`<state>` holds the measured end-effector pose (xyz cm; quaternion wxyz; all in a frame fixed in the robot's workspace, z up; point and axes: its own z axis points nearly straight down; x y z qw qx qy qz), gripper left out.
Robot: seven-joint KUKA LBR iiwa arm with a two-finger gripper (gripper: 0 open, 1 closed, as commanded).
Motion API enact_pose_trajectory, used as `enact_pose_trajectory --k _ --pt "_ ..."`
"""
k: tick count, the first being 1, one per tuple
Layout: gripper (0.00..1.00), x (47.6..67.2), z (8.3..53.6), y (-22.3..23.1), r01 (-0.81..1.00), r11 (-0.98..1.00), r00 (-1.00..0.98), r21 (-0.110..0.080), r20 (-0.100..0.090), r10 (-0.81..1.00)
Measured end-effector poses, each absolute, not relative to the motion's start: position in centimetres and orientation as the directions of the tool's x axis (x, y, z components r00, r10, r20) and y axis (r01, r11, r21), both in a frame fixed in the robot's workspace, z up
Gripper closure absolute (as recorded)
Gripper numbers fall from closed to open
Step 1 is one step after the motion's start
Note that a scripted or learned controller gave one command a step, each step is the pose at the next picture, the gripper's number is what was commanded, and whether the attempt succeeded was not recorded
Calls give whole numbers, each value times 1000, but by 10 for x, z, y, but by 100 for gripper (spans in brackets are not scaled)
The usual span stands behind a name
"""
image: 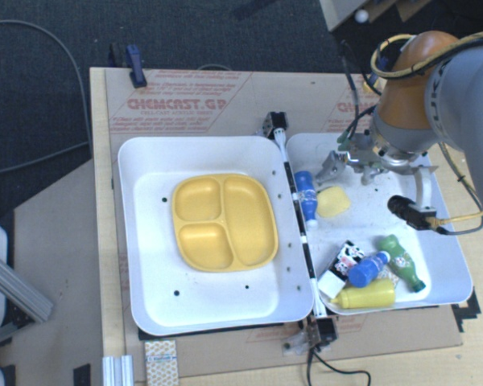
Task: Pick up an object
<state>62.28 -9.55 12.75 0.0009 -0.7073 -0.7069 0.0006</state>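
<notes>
My gripper (348, 170) hovers at the back of the right bin (455, 256), open, with nothing between its fingers. Just in front of it lies a pale yellow lump (333, 203), apart from the fingers. A blue bottle (307, 196) lies along the bin's left wall beside that lump. Toward the front sit a black-and-white cow-patterned item (348, 258), a small blue bottle (367, 268), a green bottle (402, 262) and a yellow bottle (366, 297), packed close together.
The left bin (145, 215) holds a yellow divided plate (224, 220). A divider rail (294, 207) runs between the two bins. The grey arm with its orange band (414, 79) reaches in from the upper right over the right bin's back edge.
</notes>
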Motion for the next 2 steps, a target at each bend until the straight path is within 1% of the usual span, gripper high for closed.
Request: enact_pose_trajectory --k 1,2 --pt "0 603 88 -100 1000 -6 6 13 -14 1000" --pt "100 604 99 -96 1000 -4 4 12 -8 1000"
